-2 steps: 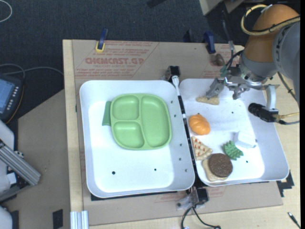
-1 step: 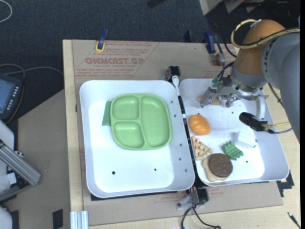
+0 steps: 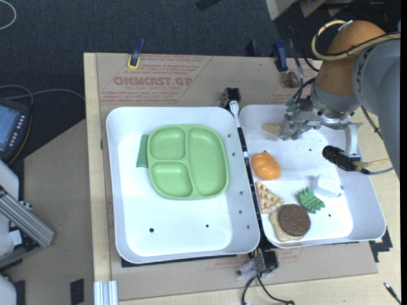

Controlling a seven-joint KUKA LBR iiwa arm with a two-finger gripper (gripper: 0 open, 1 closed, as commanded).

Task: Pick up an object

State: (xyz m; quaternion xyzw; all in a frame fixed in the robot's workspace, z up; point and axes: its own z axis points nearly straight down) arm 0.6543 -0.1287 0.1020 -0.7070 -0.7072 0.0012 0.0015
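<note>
**Robot arm reaching into the right bin of toy food**

A camera looks down at a slant on a brown bench holding two shallow white bins side by side. The left bin (image 3: pixel 127 227) contains a pale green divided plate (image 3: pixel 188 161) with three compartments, lying flat in the upper middle of the bin.

The right bin (image 3: pixel 369 216) holds several small play-food pieces. An orange rounded piece (image 3: pixel 266 165) sits near the bin's left wall. Just below it lies a tan waffle-patterned wedge (image 3: pixel 269 199). Nearer the front edge is a round brown patty on a tan slice (image 3: pixel 293 221), with a small green leafy piece (image 3: pixel 311 200) just to its upper right. A small white piece (image 3: pixel 329 187) lies to the right of the green one. A tan flat piece (image 3: pixel 273 129) rests near the bin's back left corner.

The grey arm with its orange band (image 3: pixel 346 56) comes in from the right, and the gripper (image 3: pixel 292 131) is lowered over the back of the right bin, just beside the tan flat piece. Whether its fingers are apart or together cannot be told from this angle.
</note>
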